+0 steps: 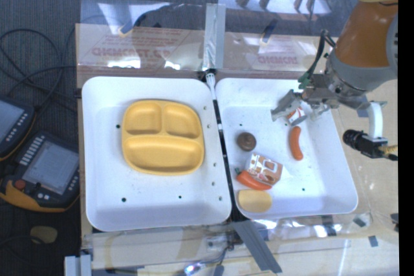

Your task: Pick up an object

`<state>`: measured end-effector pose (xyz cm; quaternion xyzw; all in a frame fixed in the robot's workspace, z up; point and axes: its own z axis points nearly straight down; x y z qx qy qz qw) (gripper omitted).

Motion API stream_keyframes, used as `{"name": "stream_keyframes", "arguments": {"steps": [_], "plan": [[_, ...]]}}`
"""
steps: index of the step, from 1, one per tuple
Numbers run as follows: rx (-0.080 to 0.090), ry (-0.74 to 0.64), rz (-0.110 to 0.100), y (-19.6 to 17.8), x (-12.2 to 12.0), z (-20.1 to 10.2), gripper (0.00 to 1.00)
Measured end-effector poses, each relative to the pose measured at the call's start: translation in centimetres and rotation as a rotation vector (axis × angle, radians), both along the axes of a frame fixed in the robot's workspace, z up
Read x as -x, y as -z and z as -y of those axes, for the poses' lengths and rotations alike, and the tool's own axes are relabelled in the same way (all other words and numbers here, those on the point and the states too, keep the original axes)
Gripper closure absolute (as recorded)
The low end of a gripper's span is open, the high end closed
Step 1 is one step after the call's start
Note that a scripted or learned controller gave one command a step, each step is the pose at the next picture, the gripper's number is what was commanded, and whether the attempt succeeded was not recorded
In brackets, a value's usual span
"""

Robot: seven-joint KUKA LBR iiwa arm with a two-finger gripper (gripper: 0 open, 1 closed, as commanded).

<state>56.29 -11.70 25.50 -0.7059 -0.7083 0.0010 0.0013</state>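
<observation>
My gripper hangs low in the right bin, fingers pinching a small red-and-white object, with the sausage just at six o'clock, well apart from the yellow plate.

Yellow divided tray sits in the white left bin. In the white right bin: an orange-red sausage, a brown ball, a red-and-white printed packet, an orange carrot, a pale yellow piece. Grey arm, orange band.
</observation>
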Motion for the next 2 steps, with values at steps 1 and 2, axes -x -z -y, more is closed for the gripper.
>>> {"name": "stream_keyframes", "arguments": {"steps": [1, 2], "plan": [[0.002, 0.003, 0.0, 6.8, 2.9, 10.7, 0.0], [0.005, 0.001, 0.011, 16.6, -2.9, 7.5, 0.0]]}}
